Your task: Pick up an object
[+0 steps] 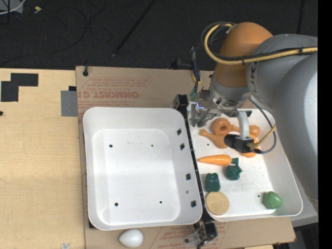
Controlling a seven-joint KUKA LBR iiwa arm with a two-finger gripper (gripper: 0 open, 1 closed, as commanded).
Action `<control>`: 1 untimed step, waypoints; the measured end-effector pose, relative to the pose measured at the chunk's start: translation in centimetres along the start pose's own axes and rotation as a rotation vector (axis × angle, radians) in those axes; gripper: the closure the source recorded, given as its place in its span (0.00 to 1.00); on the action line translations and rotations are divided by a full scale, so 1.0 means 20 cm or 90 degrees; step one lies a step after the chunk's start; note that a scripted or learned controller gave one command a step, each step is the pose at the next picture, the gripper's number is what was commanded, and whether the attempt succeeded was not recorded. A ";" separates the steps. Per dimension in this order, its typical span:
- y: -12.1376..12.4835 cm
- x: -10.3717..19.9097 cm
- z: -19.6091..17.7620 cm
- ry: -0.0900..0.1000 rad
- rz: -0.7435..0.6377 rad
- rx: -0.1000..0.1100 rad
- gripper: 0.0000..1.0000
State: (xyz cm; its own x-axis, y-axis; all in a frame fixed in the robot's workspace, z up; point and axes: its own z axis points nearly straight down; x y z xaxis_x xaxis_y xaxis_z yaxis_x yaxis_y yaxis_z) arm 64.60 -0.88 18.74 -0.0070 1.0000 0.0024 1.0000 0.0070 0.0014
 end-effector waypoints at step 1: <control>-0.01 0.31 -0.03 0.000 0.001 0.002 1.00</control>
State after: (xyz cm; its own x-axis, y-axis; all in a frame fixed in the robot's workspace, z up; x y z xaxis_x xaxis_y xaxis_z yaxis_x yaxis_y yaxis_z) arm 64.35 5.30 19.26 -0.0060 1.0000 0.0023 1.0000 0.0060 -0.0021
